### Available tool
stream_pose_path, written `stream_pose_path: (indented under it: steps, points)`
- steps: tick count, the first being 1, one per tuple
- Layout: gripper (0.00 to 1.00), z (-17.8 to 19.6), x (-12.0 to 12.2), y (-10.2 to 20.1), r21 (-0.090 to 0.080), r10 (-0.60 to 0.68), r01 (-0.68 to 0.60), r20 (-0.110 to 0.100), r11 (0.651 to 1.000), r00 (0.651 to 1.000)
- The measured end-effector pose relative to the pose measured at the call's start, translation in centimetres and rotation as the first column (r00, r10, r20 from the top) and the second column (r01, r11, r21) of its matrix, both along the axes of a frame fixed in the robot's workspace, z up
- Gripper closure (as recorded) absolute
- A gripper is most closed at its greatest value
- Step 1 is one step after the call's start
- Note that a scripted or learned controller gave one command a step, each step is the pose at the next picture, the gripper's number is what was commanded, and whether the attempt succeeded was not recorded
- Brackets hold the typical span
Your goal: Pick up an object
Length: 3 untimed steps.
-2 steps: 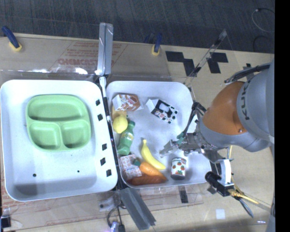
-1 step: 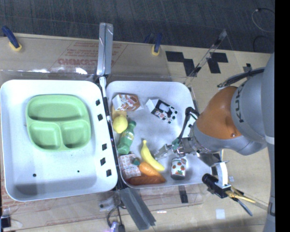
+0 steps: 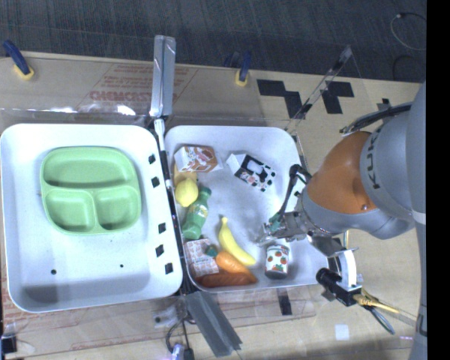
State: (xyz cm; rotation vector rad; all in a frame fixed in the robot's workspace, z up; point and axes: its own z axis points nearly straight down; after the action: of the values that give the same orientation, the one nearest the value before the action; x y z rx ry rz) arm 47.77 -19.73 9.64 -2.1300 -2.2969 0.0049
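The end effector (image 3: 279, 229) hangs low over the right bin's (image 3: 274, 138) near right part, just above a small strawberry-printed carton (image 3: 277, 261); whether it is clenched or released cannot be told. A banana (image 3: 235, 243) and carrot (image 3: 232, 262) lie just left of the carton. The left bin (image 3: 22, 201) holds a green divided tray (image 3: 91, 188).

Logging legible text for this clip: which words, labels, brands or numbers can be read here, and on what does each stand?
"KU": the start of a brand name on the grey arm beside its orange band; the rest is cut off.
Red print on the cardboard sheet behind the bins: too blurred to read.
Black-and-white carton: pattern, no readable words.
Small can and snack packet: labels too small to read.
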Motion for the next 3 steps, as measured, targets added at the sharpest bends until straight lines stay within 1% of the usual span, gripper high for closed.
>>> stream_pose_path:
  steps: [1, 2, 3]
  points:
    - [0.00, 0.0, 0.0, 0.0, 0.000, 0.000, 0.000, 0.000, 1.000, 1.000]
    - [0.00, -0.7, 0.0, -1.2, 0.001, 0.096, -0.096, 0.004, 0.995, 0.995]
    - [1.00, 0.0, 0.0, -1.3, 0.003, 0.102, -0.102, 0.000, 0.995, 0.995]
